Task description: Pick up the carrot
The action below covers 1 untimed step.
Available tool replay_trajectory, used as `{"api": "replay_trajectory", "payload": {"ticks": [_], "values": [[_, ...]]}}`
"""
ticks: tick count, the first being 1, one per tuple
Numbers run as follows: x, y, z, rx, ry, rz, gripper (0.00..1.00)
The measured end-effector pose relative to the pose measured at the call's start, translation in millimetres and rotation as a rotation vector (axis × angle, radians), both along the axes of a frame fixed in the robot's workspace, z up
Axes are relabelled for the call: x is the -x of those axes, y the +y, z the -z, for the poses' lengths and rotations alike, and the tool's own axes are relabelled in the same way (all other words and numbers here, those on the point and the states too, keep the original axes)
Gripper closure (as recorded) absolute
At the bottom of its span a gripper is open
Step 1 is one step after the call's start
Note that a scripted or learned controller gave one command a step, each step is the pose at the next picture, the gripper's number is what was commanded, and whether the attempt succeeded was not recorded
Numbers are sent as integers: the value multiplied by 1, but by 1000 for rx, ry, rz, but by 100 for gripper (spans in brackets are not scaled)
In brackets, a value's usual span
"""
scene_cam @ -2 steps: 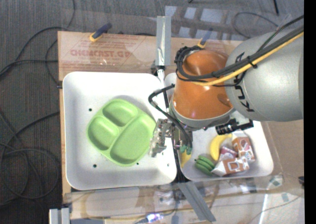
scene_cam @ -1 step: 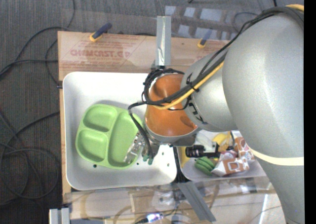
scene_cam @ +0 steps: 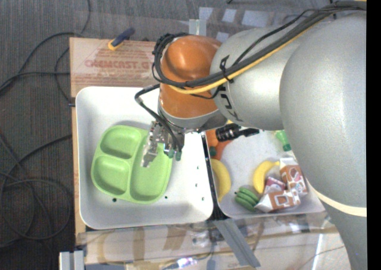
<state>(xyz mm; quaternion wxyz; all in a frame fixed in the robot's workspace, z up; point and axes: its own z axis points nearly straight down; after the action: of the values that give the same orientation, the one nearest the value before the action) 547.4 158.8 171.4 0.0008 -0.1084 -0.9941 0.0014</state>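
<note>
- Camera view: my pincer [scene_cam: 159, 147] hangs over the left bin [scene_cam: 107, 103], its tip above the right-hand edge of the green divided tray [scene_cam: 116, 165].
- The fingers [scene_cam: 150, 154] point down and slightly left; there is a narrow gap between them and nothing sits in that gap, so my pincer is parted and carries nothing.
- The green divided tray lies mostly to the left of my pincer and below it in the picture, tilted in the bin, with three hollows showing.
- My orange band [scene_cam: 187, 75] and the grey wrist above it rise up and to the right of the pincer, and the bulk of my arm [scene_cam: 309, 90] covers most of the right bin [scene_cam: 238, 153].
- The carrot [scene_cam: 216, 139] lies to the right of my pincer, across the wall between the two bins, in the upper left corner of the right bin; I see only a small orange piece of it beneath my wrist, well apart from the fingers.
- Further right and lower than my pincer lie a yellow banana [scene_cam: 221, 178], a second banana [scene_cam: 262, 173], a dark green vegetable [scene_cam: 246, 197] and some small printed packets [scene_cam: 283, 188].
- A cardboard sheet [scene_cam: 110, 63] lies beyond the left bin, up and left of my pincer.
</note>
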Motion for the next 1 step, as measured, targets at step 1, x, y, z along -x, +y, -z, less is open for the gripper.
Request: {"api": "replay_trajectory", "payload": {"ticks": [1], "values": [[56, -40, -20, 0, 0, 18, 100]]}}
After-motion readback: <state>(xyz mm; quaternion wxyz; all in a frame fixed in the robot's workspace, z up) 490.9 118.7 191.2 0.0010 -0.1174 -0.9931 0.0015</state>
